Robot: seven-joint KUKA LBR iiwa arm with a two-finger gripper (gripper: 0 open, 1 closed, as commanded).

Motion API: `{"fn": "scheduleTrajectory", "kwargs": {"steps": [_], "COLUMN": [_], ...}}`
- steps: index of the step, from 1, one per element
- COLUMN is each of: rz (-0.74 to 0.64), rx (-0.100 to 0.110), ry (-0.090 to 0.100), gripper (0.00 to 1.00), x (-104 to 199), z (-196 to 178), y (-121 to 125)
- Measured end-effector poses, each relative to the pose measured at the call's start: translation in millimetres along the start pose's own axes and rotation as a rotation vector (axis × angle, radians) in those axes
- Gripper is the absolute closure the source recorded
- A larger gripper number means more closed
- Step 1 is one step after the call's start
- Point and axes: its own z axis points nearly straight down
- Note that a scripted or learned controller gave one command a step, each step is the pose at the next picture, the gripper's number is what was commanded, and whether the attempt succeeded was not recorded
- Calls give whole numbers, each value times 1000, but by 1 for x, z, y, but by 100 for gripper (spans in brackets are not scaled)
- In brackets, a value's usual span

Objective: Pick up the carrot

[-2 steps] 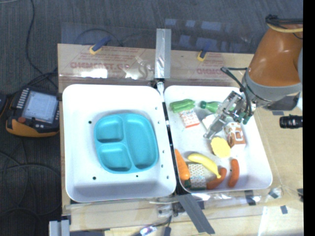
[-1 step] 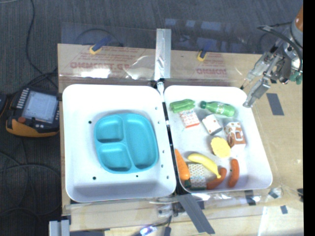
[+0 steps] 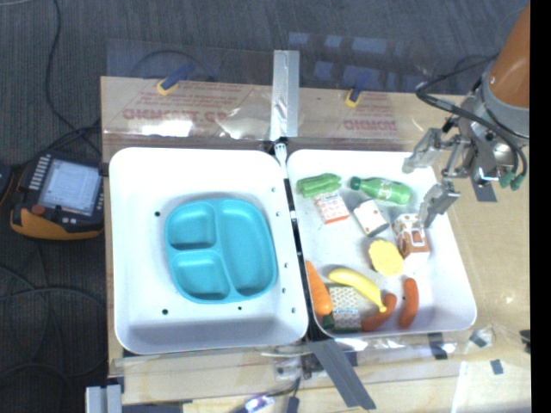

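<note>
The carrot (image 3: 318,292) is a short orange piece lying at the front left of the right bin (image 3: 448,269), against the wall beside the divider. It touches a mesh-patterned packet (image 3: 346,306) and lies near a banana (image 3: 357,284). My gripper (image 3: 429,181) hangs over the bin's far right part, well away from the carrot. Its two grey fingers (image 3: 421,156) are spread open with nothing between them. A small brown and red bottle (image 3: 411,234) stands just below the lower finger.
The right bin also holds a green bottle (image 3: 381,189), a green cucumber (image 3: 318,183), a small card (image 3: 330,206), a white box (image 3: 370,217), a yellow lemon (image 3: 385,257) and two sausages (image 3: 409,302). A blue divided tray (image 3: 222,248) sits in the left bin (image 3: 138,231).
</note>
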Motion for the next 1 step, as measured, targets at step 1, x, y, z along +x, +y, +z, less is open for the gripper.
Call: {"fn": "scheduleTrajectory", "kwargs": {"steps": [1], "rz": [123], "rx": [0], "ry": [-2], "gripper": [0], "x": [-16], "z": [-19], "y": [-13]}}
